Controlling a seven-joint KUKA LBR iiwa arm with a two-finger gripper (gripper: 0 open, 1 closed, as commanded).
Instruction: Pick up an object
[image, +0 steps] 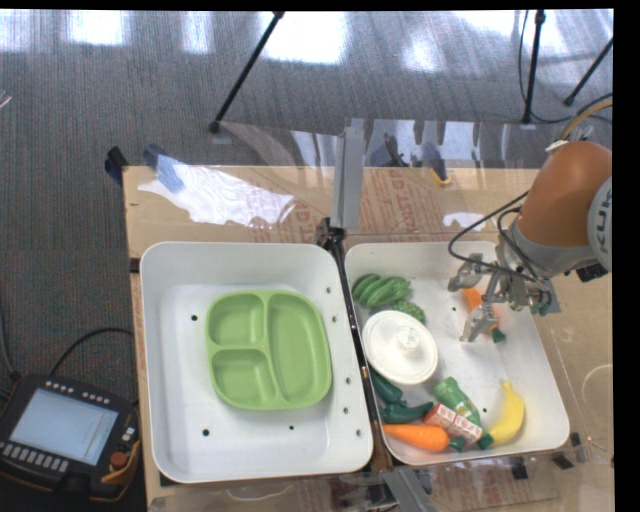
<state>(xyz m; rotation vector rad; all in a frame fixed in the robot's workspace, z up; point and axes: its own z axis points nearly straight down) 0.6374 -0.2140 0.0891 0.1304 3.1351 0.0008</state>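
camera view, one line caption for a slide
Tool over right bin of toy food; green tray in left bin.

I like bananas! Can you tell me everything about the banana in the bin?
The banana is bright yellow, smooth and shiny, so it looks like a plastic toy. It is curved, lying flat near the front right corner of the right bin. Its lower end sits beside a small green bottle with a red label; whether they touch is hard to tell. The gripper is farther back, away from it.
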